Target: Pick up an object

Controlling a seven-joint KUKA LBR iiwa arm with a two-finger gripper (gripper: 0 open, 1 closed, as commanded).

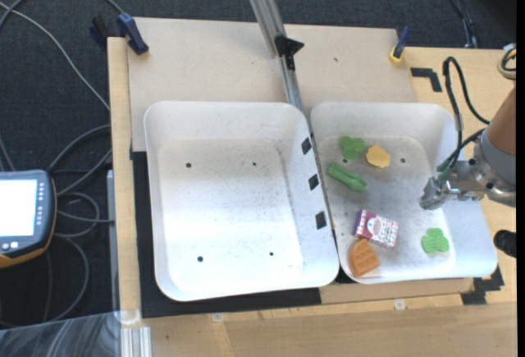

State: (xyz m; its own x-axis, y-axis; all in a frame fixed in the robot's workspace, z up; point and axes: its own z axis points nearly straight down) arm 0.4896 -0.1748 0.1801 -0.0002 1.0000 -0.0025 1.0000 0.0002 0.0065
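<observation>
The right bin (pixel 410 113) holds several small objects. A green leafy piece (pixel 353 147) and a yellow round piece (pixel 377 157) lie near its back. A green pod (pixel 347 177) lies by the left wall. A pink-and-white box (pixel 376 229) and an orange waffle-like piece (pixel 364 258) sit near the front. A green floret (pixel 435 241) lies at the front right. My gripper (pixel 430 198) reaches in from the right over the bin's right part, above bare floor just behind the floret. Nothing shows in its grasp.
The left bin (pixel 164 121) stands beside the right one, with a raised divider (pixel 312 183) between them. A metal pole (pixel 262 2) slants across the back. Blue clamps (pixel 131 31) hold the board's corners. A tablet (pixel 20 212) sits off the bench at left.
</observation>
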